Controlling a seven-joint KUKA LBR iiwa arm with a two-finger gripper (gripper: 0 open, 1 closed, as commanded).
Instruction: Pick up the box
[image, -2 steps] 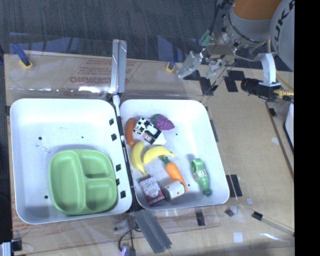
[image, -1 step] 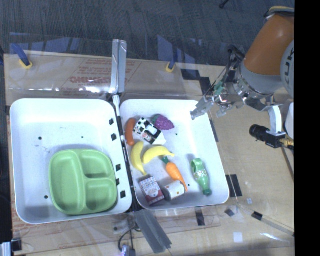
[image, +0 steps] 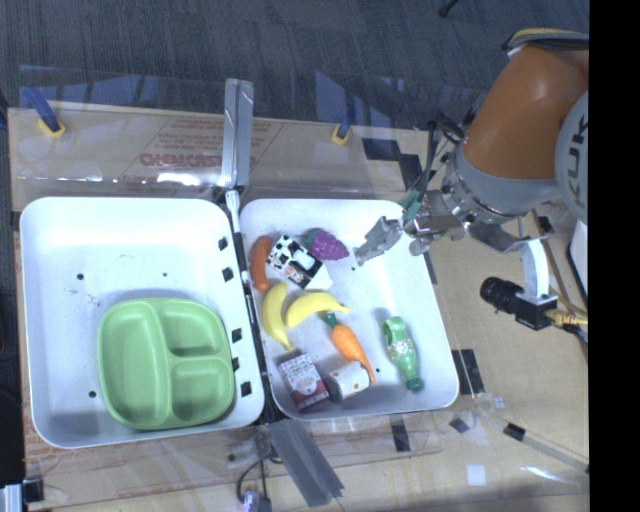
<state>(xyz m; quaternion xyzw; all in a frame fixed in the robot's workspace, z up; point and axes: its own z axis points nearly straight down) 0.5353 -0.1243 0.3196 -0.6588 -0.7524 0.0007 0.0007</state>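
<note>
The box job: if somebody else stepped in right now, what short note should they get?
Gripper: over the upper part of the right bin, with nothing between its fingers.
Box: lying near the bottom edge of the right bin, beside a small can, below the bananas and carrot.
Done: nothing yet; the box has not been lifted.
Left: move down to the box, grasp it and lift it.

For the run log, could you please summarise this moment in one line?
gripper: above right bin, holding nothing | red box: untouched, bin's near edge, beside bananas | pick: pending

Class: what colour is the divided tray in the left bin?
Light green tray, camera view.
</note>
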